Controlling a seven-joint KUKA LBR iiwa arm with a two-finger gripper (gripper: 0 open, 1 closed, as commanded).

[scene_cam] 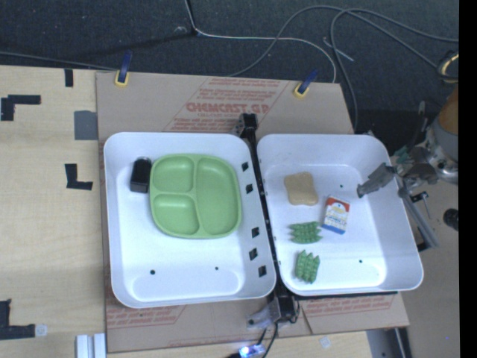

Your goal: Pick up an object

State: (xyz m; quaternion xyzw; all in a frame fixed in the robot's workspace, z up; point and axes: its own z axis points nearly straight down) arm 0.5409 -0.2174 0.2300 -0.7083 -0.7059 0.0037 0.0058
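Across pale worktop (pixel 45 222), found brown cardboard sheet (pixel 223 103) bearing left bin (pixel 186 274) and right bin (pixel 373 237) side by side. Logged green divided plate (pixel 195 196) and small black item (pixel 140 175) in left bin. Logged in right bin: tan pad (pixel 301 189), small carton (pixel 336 216), and two green leafy pieces (pixel 305 233) nearer the front. Located tool (pixel 381 183) over right bin's right side, near carton but apart from it, nothing seen held; could not tell whether wide or narrow. Judged carton the nearest candidate: light, stiff-walled, likely to dent under a hard squeeze, lying flat. Recommended taking hold across its long edges, clear of tan pad close by.
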